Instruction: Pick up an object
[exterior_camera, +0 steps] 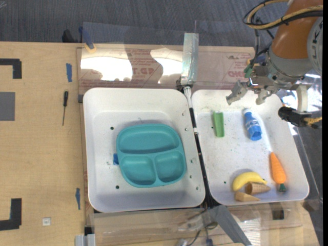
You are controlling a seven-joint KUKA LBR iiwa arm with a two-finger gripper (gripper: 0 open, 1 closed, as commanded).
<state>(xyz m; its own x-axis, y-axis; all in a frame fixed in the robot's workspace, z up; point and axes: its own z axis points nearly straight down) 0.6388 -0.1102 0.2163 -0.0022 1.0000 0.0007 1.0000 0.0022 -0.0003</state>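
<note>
Claw (249, 91) position, as we record it: above the far edge of the right white plastic bin (298, 152), fingers spread apart, gripping nothing. We find the small blue plastic bottle (252, 125) nearest, lying just on the near side of the claw, its long axis running far-to-near. We judge a short descent towards it remains.

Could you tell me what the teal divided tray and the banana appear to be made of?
The teal divided tray looks like moulded plastic or silicone with a matte finish: uniform colour, rounded compartment walls, little glare. The banana seems to be a plastic toy: smooth, evenly yellow skin with a soft sheen, though a real fruit cannot be ruled out at this resolution.
</note>
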